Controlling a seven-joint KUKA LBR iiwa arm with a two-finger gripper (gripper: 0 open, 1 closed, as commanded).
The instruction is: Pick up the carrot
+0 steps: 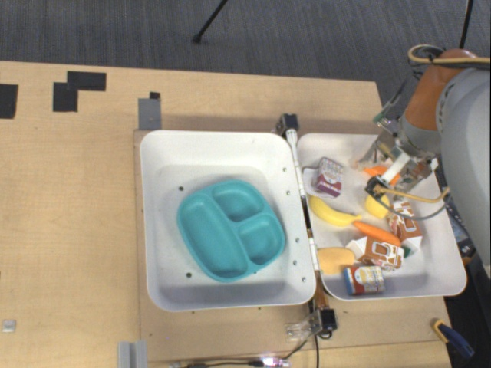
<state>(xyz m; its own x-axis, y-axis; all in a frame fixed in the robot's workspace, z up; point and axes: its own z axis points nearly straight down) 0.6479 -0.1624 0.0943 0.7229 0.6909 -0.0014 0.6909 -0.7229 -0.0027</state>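
Carrot position: carrot (377, 231) lies in the right bin (453, 271), about mid-bin, between the banana (332, 212) on its left and a small orange-and-white carton (404, 226) on its right.
Carrot axis: long axis runs from upper left to lower right in the camera view, at a shallow slant; the left end sits just beside the banana's tip, the right end near the cartons.
Hand position: hand (393, 172) hangs over the upper part of the same bin, at the end of the grey arm (464, 121) with its orange band.
Direction to target: carrot lies toward the bottom of the view from the hand, and slightly left; near, but not under it.
Hand state: cannot tell. The hand's end is a clutter of orange, white and cable against a yellow piece (375, 207) below it, so nothing can be called held.
Crowding: tight. Another carton (377, 251) touches or nearly touches the carrot from below; a tan rounded item (333, 260) and a can (364, 280) lie lower still; a purple-and-white packet (330, 176) sits near the top left.
Approach judgement: closing across the carrot's short width looks cleanest, though the cartons crowd its right end.
Surface: smooth white bin floor, shallow walls; carrot may roll or slide if nudged.
Left bin: left bin (153, 228) carries a teal divided plate (230, 228); not involved.
Table: pale wood table (69, 228) around both bins.
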